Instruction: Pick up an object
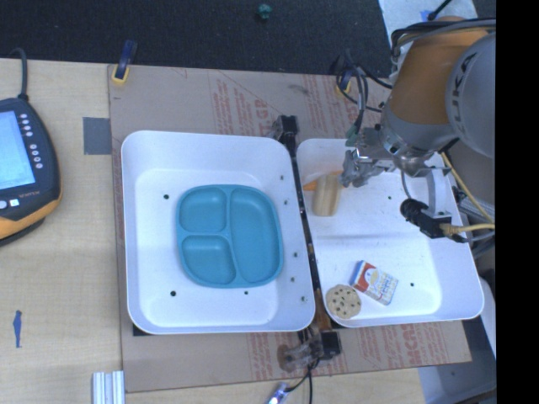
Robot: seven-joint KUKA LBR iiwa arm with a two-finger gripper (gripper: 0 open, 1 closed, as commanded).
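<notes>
Two shallow white bins (135, 225) are sitting on the tabletop; the hand (358, 168) is hovering beside a tan cylindrical block (325, 196) in the right bin, grip unclear. Small carton's (374, 282) print is unreadable.

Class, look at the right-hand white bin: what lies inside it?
Inside the right bin: a round cookie, a small card packet and a tan block beside the gripper. The arm covers the far corner.

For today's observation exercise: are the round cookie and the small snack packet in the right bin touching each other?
Apart. In the camera view, a thin strip of white bin floor shows between the round cookie and the snack packet, which lies just up and to the right of it.
</notes>
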